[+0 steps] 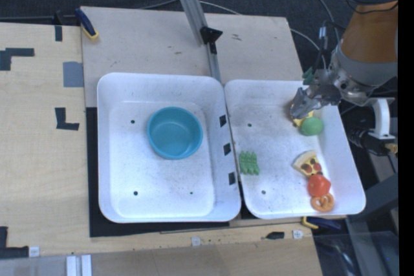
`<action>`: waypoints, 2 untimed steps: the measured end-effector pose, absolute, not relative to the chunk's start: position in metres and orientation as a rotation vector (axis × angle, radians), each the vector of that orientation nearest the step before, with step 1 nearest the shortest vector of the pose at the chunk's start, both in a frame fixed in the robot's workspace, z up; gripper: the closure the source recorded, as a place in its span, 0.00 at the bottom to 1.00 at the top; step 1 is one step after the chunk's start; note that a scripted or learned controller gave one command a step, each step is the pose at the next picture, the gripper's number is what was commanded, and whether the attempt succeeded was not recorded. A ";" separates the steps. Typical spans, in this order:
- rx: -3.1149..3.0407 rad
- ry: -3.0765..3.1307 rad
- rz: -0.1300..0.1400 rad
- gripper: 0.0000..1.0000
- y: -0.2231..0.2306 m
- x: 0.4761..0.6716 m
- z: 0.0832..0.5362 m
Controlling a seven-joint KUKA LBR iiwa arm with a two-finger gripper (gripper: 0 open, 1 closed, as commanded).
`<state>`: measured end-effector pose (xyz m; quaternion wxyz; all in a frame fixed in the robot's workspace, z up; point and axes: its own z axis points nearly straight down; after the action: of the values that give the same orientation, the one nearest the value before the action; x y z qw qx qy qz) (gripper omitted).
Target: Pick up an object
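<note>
My pincer [301, 109] hangs low over the right bin [272, 139], whether spread or pressed together I cannot tell, with a green ball [311, 126] just beside it at four o'clock and a yellow piece [296, 121] touching below.

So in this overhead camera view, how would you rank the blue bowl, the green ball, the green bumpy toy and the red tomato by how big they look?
Largest to smallest:
1. blue bowl, by far
2. green ball, green bumpy toy and red tomato look too alike in size to rank.
</note>
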<state>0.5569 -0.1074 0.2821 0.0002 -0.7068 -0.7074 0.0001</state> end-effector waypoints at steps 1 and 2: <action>-2.220 -2.222 0.000 0.00 -0.107 0.557 0.282; -2.219 -2.220 0.004 0.00 -0.102 0.553 0.238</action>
<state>0.5533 -0.1018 0.2381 0.0014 -0.7068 -0.7074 0.0012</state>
